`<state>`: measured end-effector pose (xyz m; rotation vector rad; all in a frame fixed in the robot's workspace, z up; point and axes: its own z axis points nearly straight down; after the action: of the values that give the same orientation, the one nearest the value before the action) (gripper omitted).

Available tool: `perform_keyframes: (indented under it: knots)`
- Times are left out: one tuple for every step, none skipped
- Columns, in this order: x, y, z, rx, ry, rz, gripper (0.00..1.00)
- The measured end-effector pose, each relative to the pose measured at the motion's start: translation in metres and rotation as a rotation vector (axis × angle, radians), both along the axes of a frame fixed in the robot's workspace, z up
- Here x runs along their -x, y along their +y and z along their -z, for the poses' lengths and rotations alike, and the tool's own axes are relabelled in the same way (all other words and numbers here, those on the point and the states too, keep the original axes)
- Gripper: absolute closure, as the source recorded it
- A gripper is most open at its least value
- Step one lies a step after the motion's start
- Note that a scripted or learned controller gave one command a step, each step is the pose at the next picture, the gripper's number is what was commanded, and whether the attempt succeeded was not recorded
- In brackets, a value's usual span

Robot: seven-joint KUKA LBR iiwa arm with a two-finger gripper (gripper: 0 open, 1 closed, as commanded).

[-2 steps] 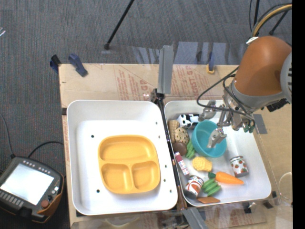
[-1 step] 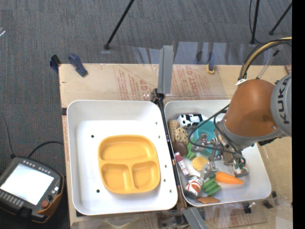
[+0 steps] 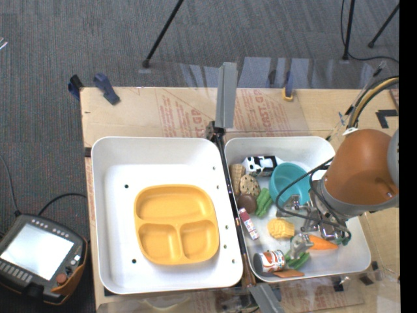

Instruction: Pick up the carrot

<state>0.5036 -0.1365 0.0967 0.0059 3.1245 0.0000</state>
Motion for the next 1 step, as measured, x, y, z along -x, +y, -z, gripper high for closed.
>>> perform_keyframes:
  knots:
    - [0.0208, -0.0177, 0.0035, 0.001, -0.003, -0.011, 0.0]
